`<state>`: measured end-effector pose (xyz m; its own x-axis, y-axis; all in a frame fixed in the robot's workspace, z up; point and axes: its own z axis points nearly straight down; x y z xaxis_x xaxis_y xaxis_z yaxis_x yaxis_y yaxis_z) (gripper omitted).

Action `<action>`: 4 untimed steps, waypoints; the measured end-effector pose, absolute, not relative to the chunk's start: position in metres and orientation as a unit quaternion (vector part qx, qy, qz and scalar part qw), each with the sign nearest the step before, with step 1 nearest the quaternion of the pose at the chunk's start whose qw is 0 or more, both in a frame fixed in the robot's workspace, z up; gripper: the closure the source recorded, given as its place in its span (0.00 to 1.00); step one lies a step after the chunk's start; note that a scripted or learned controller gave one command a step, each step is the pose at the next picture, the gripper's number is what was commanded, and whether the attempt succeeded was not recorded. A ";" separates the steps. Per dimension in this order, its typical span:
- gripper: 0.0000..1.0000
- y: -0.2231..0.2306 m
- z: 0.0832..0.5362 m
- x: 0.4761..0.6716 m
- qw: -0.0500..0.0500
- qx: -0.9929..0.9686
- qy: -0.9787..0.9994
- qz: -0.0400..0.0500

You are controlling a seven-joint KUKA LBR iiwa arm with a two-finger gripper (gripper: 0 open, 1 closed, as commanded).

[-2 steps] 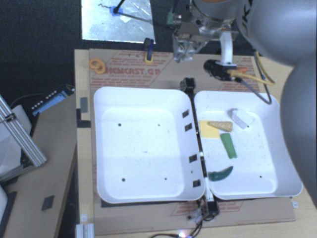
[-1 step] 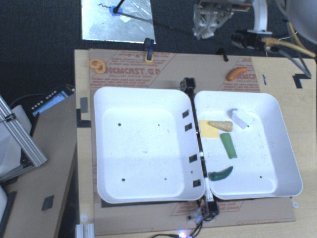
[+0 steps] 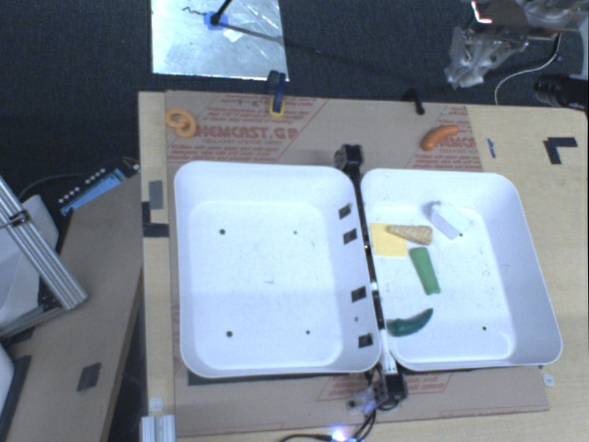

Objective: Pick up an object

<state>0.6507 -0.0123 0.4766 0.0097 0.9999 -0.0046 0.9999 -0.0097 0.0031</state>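
Nothing is picked yet: the gripper [image 3: 469, 63] hangs well beyond the right bin [image 3: 529, 247], its grip state impossible to tell, while the green block [image 3: 424, 271], cone [image 3: 410, 234] and dark pepper [image 3: 409, 322] lie untouched inside.

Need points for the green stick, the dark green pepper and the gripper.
green stick [image 3: 424, 271]: camera view, middle of its length, right bin.
dark green pepper [image 3: 410, 322]: camera view, middle of its curved body, right bin.
gripper [image 3: 471, 63]: camera view, lower end, above the bench's far edge.
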 end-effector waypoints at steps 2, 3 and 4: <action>1.00 -0.077 0.535 0.596 0.002 0.709 0.705 0.000; 1.00 -0.144 0.536 0.546 0.002 0.709 0.705 0.000; 1.00 -0.211 0.536 0.503 0.002 0.710 0.705 0.000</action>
<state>0.5030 -0.2111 0.5355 0.0072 1.0000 -0.0031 1.0000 -0.0071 0.0026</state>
